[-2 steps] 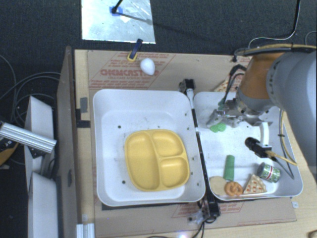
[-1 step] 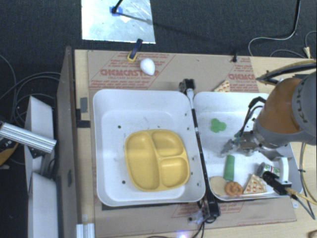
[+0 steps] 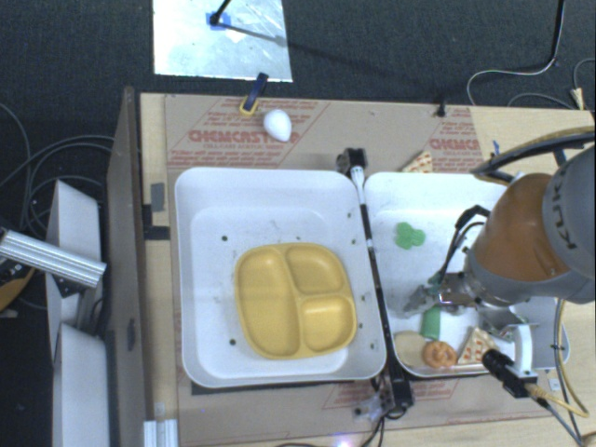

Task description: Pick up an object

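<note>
My gripper [image 3: 430, 298] hangs low over the right bin [image 3: 391, 198], near its front half. Just below it stands a small green cylinder [image 3: 430, 323], touching or almost touching the gripper's tip. A brown round piece [image 3: 439, 353] and a pizza-slice toy [image 3: 477, 345] lie in the bin's front corner, close to the cylinder. A flat green piece [image 3: 408, 236] lies further back in the same bin, apart from the gripper. The orange band of the arm [image 3: 521, 231] covers the bin's right side.
The left bin [image 3: 209, 203] holds a yellow divided tray [image 3: 296, 298]. A white egg [image 3: 277, 124] and a blue-and-yellow tool [image 3: 252, 96] lie on the cardboard behind the bins. Another pizza-slice toy [image 3: 419, 163] sits behind the right bin. Cables run at the right.
</note>
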Controlling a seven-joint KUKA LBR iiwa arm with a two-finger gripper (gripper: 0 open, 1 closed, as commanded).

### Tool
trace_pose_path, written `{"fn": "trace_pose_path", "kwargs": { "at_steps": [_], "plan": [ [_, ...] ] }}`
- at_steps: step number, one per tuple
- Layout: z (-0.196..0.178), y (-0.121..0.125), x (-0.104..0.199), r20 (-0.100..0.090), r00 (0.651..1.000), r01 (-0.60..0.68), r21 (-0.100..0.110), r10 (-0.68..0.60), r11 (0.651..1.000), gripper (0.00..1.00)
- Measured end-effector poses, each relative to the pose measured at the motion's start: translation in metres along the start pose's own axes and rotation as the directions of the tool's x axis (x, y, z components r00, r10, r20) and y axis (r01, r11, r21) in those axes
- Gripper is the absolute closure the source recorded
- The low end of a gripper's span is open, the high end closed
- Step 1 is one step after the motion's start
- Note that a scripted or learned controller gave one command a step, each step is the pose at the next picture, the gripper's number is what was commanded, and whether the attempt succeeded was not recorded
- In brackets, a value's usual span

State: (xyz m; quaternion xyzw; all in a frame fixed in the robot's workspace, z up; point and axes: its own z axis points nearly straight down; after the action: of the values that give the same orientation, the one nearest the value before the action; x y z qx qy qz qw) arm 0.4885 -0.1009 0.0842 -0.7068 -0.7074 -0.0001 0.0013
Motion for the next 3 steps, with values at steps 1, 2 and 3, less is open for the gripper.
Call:
{"fn": "trace_pose_path", "kwargs": {
  "at_steps": [1,2,3],
  "plan": [
    [-0.028,0.093,-0.036,0.007,1.000,0.004,-0.014,-0.004,1.000,0.00],
    [-0.015,0.035,-0.009,-0.001,1.000,0.001,0.003,-0.001,1.000,0.00],
    [-0.026,0.111,-0.072,0.008,1.000,0.001,-0.011,-0.001,1.000,0.00]
  ]
}}
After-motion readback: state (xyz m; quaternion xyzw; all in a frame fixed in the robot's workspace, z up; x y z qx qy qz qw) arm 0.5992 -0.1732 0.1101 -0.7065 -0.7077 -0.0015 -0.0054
